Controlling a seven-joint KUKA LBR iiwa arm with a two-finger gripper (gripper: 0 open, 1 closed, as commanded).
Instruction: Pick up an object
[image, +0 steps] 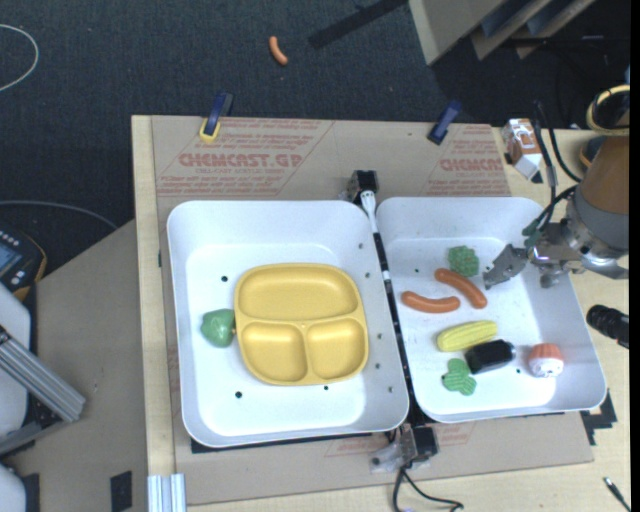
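Note:
My gripper (526, 270) hangs over the upper right part of the right bin (570, 300), open, with nothing between its fingers. Its left fingertip (500, 270) is just right of a green broccoli piece (462, 260). Below the broccoli lie two orange sausages (461, 287) (430, 301). Further down sit a yellow corn cob (466, 334), a black block (488, 355) and a small green piece (458, 378). A red-and-white piece (545, 360) rests near the bin's lower right corner, below the gripper.
The left bin (190, 260) holds a yellow divided plate (300, 322) and a green item (217, 327) at the plate's left. A black divider (383, 290) runs between the bins. Cables and the arm's base crowd the right edge.

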